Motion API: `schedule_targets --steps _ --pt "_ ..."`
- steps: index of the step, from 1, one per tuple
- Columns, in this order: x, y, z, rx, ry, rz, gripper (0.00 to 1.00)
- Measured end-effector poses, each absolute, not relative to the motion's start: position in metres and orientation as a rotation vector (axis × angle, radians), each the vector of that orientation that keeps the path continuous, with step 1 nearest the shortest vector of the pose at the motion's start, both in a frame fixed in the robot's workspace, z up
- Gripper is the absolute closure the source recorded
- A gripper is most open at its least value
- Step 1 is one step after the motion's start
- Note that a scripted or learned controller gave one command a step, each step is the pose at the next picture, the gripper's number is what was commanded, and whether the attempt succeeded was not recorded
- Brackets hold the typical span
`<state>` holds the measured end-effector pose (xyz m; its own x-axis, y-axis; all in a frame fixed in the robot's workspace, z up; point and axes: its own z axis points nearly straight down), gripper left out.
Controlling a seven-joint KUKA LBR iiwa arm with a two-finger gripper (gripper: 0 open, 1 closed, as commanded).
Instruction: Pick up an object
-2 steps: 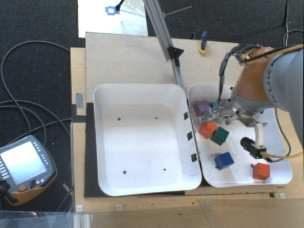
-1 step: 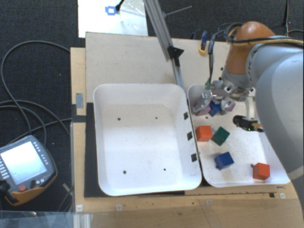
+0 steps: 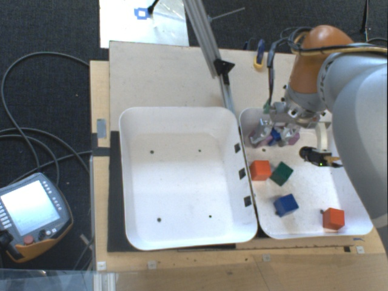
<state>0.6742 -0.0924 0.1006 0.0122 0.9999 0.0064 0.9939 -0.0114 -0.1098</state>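
Observation:
The right bin point(image 3: 303, 233) holds several blocks: an orange one point(image 3: 260, 170), a green one point(image 3: 281, 174), a blue one point(image 3: 285, 204) and an orange-red one point(image 3: 333, 218) near the front right corner. My gripper point(image 3: 276, 133) hangs low over the bin's back left part, under the grey arm with its orange band point(image 3: 318, 44). A purple object point(image 3: 293, 139) and a small blue piece point(image 3: 276, 137) show right at the gripper's tip, partly hidden by it. Whether either is held I cannot tell.
The left bin point(image 3: 130, 162) stands beside the right one, their walls touching. A slanted metal pole point(image 3: 206, 35) ends at the back between the bins. A teach pendant point(image 3: 30, 214) and cables lie on the floor at left.

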Motion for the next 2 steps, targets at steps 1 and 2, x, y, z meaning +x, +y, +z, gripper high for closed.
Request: schedule_targets --steps 1,2 --pt "0.6797 -0.0103 0.1969 -2.213 -2.240 -0.015 1.00" --pt "0.6786 -0.0147 0.2030 -2.214 -2.236 -0.005 1.00"
